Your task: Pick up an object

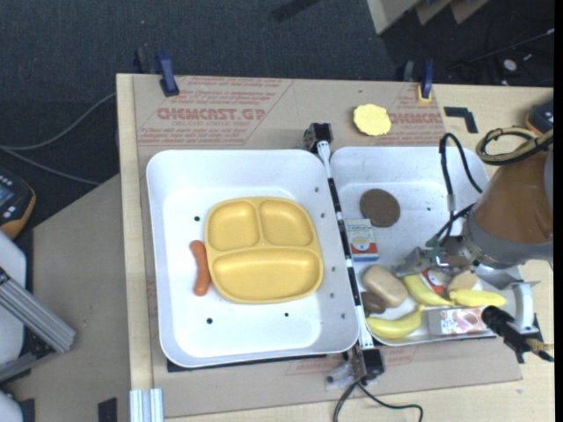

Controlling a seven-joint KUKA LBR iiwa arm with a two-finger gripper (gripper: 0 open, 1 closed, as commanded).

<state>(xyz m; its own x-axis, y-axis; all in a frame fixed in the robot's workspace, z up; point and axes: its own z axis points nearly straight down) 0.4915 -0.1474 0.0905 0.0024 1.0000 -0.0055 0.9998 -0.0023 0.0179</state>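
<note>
The right bin (413, 161) holds a round brown patty (380, 207), a small white carton (361, 240), a tan bread-like lump (384, 285), two yellow bananas (394, 326) (431, 292) and a flat packet (457, 321). My gripper (440, 266) hangs low over the cluster at the bin's front right, just right of the tan lump and above the bananas. The arm's grey and orange wrist (517, 209) covers the things right below it. I see nothing clearly held.
The left bin (176, 192) carries a yellow divided plate (262, 249) with an orange sausage (201, 266) lying beside it. A yellow disc (372, 120) rests on the bench behind the right bin. Cables (493, 141) loop near the arm.
</note>
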